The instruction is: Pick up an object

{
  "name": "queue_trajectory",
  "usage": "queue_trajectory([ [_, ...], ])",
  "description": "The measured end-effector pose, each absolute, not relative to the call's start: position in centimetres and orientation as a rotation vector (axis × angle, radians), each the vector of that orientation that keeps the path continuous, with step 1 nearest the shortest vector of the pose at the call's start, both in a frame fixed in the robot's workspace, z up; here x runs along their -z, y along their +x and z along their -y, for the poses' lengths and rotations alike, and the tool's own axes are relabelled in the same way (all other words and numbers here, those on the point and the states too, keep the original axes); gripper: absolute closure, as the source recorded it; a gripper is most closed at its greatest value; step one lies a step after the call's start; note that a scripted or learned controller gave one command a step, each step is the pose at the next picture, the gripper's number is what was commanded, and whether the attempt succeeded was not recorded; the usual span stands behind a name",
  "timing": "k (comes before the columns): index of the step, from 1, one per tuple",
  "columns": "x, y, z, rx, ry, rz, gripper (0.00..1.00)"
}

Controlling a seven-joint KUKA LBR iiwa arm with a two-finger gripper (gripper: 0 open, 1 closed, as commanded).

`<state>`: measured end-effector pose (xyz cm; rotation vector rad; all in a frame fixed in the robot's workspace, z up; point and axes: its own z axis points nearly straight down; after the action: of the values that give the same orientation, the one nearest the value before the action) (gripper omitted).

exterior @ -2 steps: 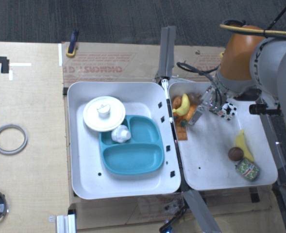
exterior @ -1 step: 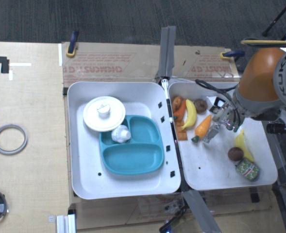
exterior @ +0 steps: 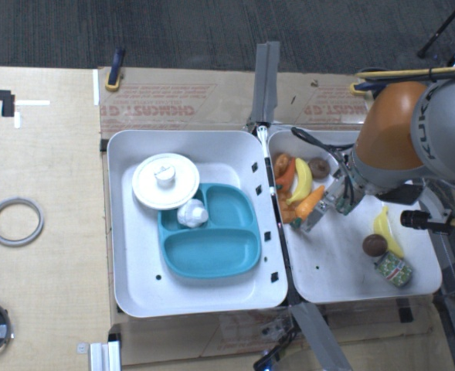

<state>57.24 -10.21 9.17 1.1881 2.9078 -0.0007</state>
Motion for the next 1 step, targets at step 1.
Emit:
queue_trajectory([
  [1, -9.19, 62.35, 10.17, 0.005, 1.367, -2.828, 0.00],
])
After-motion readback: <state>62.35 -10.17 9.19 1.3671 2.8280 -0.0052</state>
